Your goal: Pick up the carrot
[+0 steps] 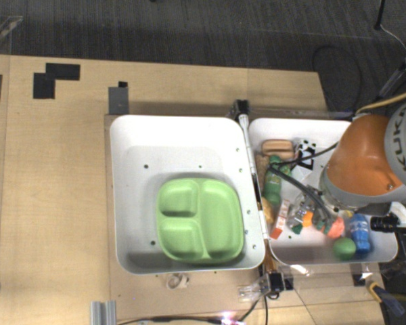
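The arm (372, 158) reaches into the right bin (325, 252), and its gripper (310, 208) hangs low over a tight pile of toy food. I cannot tell the state of the jaws, because dark cables and the wrist cover them. The carrot (308, 217) seems to be the small orange piece just under the gripper, between a green bottle (273, 185) and a pink piece (335, 229), though it is partly hidden. I judge that the grasp is about to happen and is not yet secure. The main risk is the crowding: things lie touching or just beside the carrot, so the gripper could close on a neighbour instead, or push the carrot aside. A blue bottle (361, 233) and a green ball (345, 248) are also near. The left bin (132, 181) bears a green tray (200, 218), well apart.
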